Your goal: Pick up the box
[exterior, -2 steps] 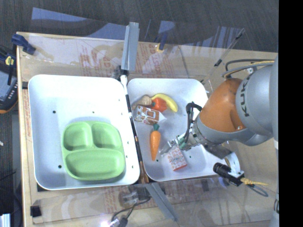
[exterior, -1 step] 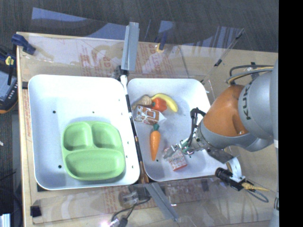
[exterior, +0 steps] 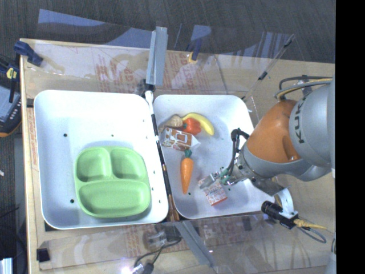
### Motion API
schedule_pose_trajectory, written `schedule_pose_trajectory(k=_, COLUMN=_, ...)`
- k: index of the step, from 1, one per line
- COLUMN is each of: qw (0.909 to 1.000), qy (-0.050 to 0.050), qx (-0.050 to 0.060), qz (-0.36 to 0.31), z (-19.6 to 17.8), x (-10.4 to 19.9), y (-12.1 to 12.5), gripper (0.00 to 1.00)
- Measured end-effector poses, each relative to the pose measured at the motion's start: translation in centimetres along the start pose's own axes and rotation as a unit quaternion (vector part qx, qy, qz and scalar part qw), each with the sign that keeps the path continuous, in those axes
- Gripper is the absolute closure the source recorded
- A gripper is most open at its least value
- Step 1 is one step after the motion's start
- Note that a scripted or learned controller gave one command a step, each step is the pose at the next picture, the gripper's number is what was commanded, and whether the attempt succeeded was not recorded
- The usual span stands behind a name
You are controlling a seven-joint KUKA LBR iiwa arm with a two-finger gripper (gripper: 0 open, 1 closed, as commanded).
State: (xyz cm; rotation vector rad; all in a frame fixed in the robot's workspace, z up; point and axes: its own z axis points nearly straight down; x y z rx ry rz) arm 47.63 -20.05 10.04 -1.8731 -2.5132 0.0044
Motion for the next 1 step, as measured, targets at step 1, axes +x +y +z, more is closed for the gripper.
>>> schedule_pose_trajectory(k=1, qw=0.9998, qy=-0.002, qx=-0.003, qz=-0.020, z=-14.38, x=2.97, y=1.33, gripper=1.00)
